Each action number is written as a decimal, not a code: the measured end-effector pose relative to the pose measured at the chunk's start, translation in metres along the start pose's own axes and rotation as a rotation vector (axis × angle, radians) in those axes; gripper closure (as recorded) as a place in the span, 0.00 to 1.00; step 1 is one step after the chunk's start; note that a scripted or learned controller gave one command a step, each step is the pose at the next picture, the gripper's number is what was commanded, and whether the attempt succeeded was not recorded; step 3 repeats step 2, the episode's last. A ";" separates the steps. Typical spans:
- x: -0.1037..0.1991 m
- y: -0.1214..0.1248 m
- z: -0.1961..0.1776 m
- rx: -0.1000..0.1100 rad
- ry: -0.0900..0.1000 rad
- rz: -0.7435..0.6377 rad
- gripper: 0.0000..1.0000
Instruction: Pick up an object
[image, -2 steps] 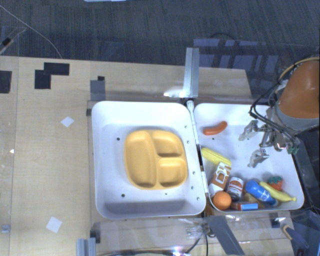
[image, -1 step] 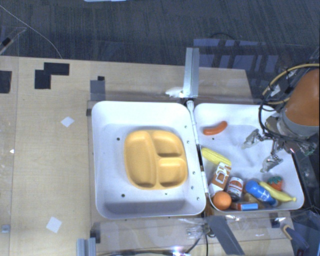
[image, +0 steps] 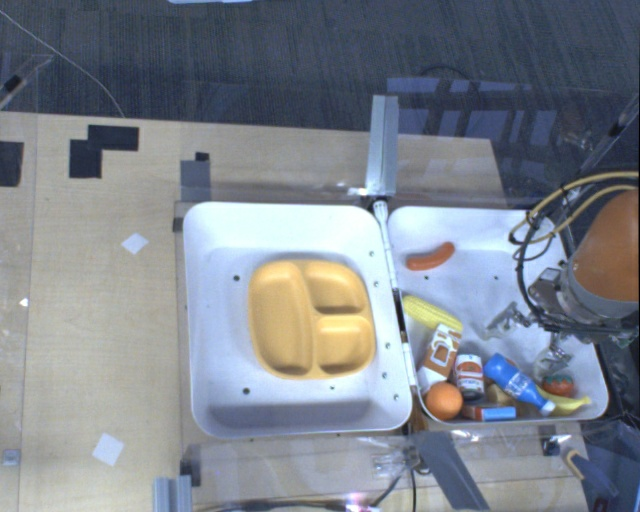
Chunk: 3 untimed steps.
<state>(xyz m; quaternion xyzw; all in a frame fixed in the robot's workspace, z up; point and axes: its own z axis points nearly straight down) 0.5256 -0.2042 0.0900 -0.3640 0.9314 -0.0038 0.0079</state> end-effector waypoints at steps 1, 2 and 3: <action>-0.046 -0.016 -0.002 -0.005 0.004 0.296 0.00; -0.009 -0.010 0.000 0.000 0.003 0.238 0.00; -0.009 -0.010 0.000 0.000 0.003 0.238 0.00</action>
